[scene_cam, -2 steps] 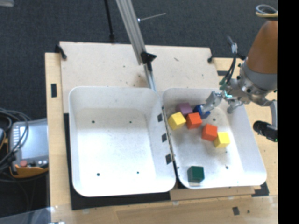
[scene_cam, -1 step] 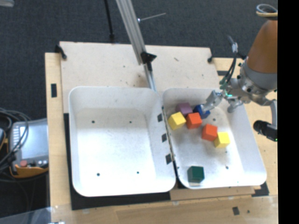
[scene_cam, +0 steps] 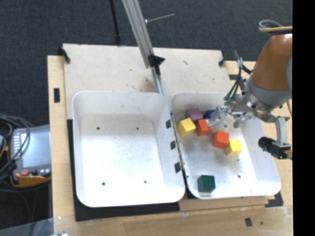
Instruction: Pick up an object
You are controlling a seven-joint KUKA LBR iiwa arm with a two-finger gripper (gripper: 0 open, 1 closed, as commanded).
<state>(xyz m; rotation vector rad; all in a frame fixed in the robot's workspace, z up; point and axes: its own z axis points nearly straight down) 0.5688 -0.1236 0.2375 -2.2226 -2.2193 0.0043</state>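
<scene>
Note the gripper (scene_cam: 214,122) low in the right bin (scene_cam: 256,181), beside an orange cube (scene_cam: 203,127) between yellow cube (scene_cam: 186,126) and purple cube (scene_cam: 196,114); you cannot tell its finger state.

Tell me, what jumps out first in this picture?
Bright blocks cluster in the right bin: a yellow block, an orange block, another yellow one and a dark green block alone near the front. The robot arm, with its orange band, reaches in from the right above them.
</scene>
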